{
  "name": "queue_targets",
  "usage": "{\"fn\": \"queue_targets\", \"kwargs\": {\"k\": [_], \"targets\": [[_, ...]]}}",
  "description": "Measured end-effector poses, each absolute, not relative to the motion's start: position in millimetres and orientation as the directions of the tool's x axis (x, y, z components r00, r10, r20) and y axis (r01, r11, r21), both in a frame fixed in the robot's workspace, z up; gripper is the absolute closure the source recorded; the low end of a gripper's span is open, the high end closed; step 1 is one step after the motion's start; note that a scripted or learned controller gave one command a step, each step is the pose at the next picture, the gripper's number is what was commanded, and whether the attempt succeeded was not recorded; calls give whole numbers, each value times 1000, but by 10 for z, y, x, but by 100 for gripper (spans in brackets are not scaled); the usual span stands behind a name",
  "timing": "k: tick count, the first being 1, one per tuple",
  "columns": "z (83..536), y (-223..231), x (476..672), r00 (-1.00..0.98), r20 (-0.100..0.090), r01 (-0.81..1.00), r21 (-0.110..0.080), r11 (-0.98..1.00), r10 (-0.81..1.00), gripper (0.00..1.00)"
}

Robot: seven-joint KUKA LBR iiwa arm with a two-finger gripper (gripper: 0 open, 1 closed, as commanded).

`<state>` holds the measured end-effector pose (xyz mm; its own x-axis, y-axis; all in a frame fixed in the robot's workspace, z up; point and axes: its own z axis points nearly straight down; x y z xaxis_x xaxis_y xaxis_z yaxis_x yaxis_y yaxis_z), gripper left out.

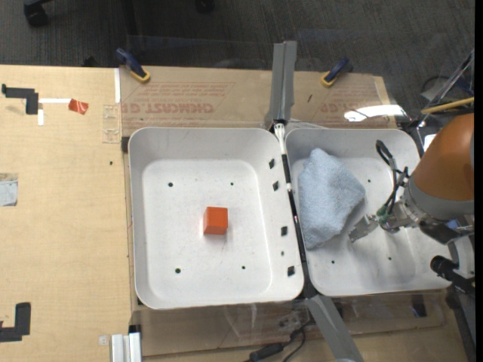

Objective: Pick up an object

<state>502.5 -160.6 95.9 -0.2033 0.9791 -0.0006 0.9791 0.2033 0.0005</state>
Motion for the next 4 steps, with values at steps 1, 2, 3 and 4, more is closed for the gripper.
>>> {"fn": "queue_targets", "kwargs": {"k": [1,2,3,4], "targets": [[919,-1270,5055,-411,0,912,0,411,912,0],[915,-1034,5104,22,-1,1000,-1,-22,1000,0],[907,-999,5517,180,-2,984,-3,-180,984,0],[909,-1010,6233,243,-3,970,-4,-243,970,0]]}}
